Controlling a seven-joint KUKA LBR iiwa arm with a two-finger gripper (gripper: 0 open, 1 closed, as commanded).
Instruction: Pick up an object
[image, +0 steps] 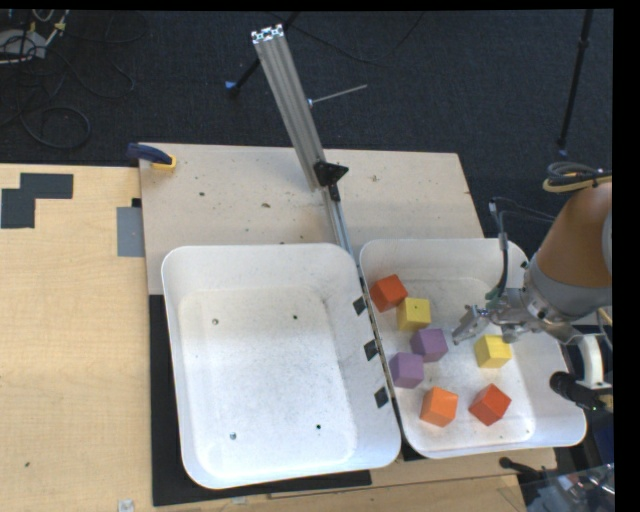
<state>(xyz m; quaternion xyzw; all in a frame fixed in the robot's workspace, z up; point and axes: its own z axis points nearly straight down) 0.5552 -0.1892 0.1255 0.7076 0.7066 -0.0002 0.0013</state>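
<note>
My gripper (487, 320) hovered beside the yellow cube (492, 350) in the right bin (560, 432); finger state unclear. Crowding among 7 blocks risked a glancing miss.

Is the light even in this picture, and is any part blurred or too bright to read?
In the camera view the light is soft and fairly even; the blocks cast only faint shadows on the right bin. The left bin is bright but not washed out, its specks still readable. The hand looks slightly soft, its fingers hard to read. The floor behind is dark.
</note>
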